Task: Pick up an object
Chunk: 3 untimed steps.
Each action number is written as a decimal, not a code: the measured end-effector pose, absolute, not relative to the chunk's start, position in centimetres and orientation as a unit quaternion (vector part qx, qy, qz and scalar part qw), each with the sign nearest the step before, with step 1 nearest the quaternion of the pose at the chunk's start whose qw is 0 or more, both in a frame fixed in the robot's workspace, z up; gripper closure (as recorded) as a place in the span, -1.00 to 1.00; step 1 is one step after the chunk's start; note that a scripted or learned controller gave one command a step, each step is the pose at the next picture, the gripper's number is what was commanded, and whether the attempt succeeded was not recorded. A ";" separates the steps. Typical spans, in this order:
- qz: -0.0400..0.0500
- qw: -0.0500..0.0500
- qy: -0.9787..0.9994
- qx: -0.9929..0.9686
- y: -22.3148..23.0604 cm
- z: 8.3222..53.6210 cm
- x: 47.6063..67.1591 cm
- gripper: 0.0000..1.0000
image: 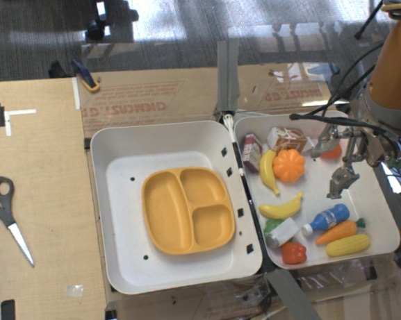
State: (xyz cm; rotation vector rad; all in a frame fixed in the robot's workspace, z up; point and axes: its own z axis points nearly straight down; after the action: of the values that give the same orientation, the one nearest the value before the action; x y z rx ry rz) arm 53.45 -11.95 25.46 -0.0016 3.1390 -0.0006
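The right bin [392, 240] holds two bananas [282, 208], both lying roughly along the bin's width or length, one orange pumpkin [289, 165], one blue bottle [327, 218], one carrot [336, 232], one corn cob [347, 245] and one red pepper [294, 253]. The tool [341, 175] hovers right of the pumpkin, above the bottle, holding nothing, its fingers slightly parted. The left bin [113, 198] carries one yellow divided tray [188, 210]. One pair of scissors [8, 214] lies on the counter [33, 156].

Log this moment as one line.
gripper: above right bin, nothing held | nearest: blue bottle | yellow tray: left bin
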 end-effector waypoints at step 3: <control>0.000 0.002 0.969 0.245 -10.7 9.3 62.8 -1.00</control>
State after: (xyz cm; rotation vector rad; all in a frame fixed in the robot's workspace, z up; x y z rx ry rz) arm 62.84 -10.67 9.32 0.7699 3.0426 -0.0003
